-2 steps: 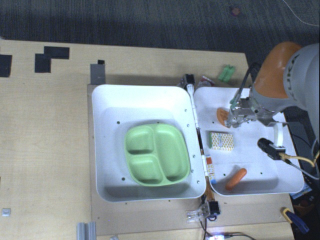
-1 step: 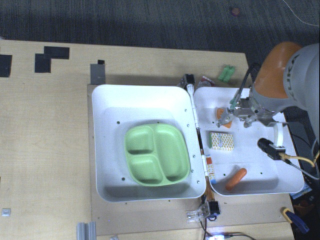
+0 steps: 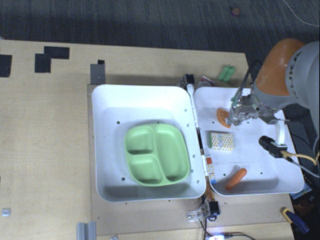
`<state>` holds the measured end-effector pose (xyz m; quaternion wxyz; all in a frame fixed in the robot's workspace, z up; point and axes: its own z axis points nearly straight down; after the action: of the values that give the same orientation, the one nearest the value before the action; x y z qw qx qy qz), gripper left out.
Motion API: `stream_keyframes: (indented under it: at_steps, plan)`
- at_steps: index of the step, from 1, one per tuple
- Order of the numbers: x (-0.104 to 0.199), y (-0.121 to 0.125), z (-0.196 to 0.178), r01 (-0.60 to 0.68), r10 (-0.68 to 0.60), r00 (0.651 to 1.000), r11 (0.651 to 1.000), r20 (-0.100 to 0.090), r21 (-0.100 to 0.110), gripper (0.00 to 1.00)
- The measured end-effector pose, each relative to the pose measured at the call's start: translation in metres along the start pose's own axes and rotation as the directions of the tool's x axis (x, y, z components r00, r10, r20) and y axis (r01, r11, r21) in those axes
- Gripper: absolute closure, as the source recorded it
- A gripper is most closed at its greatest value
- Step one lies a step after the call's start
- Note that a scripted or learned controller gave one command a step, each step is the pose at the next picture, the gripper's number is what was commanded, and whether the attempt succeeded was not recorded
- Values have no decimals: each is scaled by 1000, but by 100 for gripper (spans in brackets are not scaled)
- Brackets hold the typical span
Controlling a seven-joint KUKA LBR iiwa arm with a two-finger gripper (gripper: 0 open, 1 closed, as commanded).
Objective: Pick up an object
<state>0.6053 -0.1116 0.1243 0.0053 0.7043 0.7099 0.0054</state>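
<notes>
A smooth green plastic tray (image 3: 157, 153) with three compartments lies in the left bin (image 3: 107, 134). In the right bin (image 3: 265, 179), the gripper (image 3: 236, 115) hangs beside a flat orange piece (image 3: 222, 116); I cannot tell how its jaws stand. A carrot-shaped toy (image 3: 235, 179) lies near the front wall.

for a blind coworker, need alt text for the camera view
The arm's tool hovers over an orange item in the right bin, which also holds a patterned packet and a carrot-like piece. The left bin holds a green divided tray.
</notes>
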Motion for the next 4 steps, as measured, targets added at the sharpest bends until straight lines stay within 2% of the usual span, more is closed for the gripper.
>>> stream_keyframes:
  at_steps: [1, 2, 3, 4]
  plan:
    - [0, 0, 0, 0, 0, 1000, 1000, 0, 0, 0]
    - [19, -53, 33, -7, 7, 1000, 1000, 2, -5, 0]
    - [17, -50, 20, -6, 6, 1000, 1000, 6, -14, 100]
    - [17, -51, 20, -6, 6, 1000, 1000, 6, -13, 0]
